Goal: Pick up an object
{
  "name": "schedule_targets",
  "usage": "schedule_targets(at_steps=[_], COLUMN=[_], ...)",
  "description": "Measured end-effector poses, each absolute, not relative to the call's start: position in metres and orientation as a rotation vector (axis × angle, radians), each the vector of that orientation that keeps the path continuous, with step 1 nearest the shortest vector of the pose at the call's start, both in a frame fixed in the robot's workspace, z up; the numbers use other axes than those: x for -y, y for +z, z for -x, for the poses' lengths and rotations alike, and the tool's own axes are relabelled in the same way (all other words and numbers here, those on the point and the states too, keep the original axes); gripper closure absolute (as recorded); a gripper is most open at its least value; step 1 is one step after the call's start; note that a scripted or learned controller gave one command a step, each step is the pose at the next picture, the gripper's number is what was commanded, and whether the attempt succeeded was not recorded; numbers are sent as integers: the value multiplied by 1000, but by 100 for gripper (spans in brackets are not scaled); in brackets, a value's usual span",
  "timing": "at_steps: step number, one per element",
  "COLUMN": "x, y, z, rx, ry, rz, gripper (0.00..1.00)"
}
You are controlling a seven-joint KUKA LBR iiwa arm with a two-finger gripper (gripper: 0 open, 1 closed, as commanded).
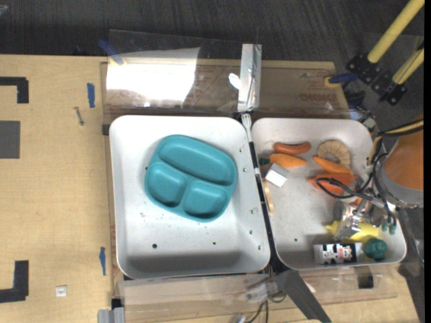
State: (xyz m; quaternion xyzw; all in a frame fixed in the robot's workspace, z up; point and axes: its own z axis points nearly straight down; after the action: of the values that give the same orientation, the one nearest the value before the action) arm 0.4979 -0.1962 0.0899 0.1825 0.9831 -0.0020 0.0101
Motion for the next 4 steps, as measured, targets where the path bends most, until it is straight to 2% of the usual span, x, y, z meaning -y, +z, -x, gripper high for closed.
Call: schedule_targets(at_steps=[1,2,3,4], x=[211,211,212,208], y=[88,89,88,89], z=[-526,-534,-515,-506], rx=[-3109,-3108,-3115,-3106], ry=[26,24,23,8], rz=[-422,-406,-361,-371], gripper=[0,0,0,0])
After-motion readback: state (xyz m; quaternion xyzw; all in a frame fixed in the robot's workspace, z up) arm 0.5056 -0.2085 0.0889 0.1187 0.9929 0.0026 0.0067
